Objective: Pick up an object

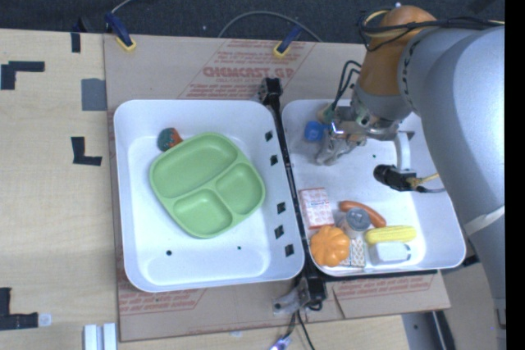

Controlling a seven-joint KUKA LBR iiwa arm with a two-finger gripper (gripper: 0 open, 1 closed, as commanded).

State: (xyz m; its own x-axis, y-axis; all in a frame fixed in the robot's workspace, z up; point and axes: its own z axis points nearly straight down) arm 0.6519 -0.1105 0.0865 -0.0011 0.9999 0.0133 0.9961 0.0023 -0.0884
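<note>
One claw low in right bin, beside blue object

The grey arm enters from the right and bends down toward the far-left part of the right bin. Its orange band sits just above the wrist — the wrist points downward and slightly left. The gripper hangs low near that bin's far-left corner, its two metal fingers close together — nothing visible between them.
</note>
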